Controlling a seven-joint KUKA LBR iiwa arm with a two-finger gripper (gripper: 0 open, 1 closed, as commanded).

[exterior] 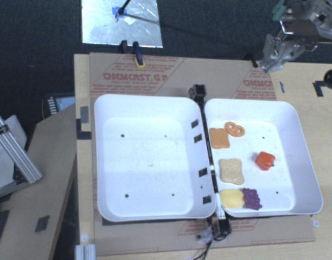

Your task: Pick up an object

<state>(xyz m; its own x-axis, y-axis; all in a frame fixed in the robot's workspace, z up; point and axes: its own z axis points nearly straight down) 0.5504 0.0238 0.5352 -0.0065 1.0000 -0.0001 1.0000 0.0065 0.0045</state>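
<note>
While the gripper (268, 58) hangs well above and beyond the far edge of the right bin (301, 145), nothing in the view suggests that any object has been lifted; whether it is spread or closed cannot be told from this angle, and nothing is seen held in it. All the candidate objects lie inside the right bin: an orange slice of toast (219, 138) sits against the wall nearest the divider, with a small pretzel (235, 129) just beside it on the far side; a tan slice of bread (231, 171) lies nearer the camera along that wall; a yellow piece (231, 198) and a purple bunch of grapes (251, 199) rest side by side in the bin's near corner; a red pepper (265, 160) stands apart toward the bin's middle. Judging from this, the pick has barely begun; choosing a target, descending, closing and lifting all remain.
</note>
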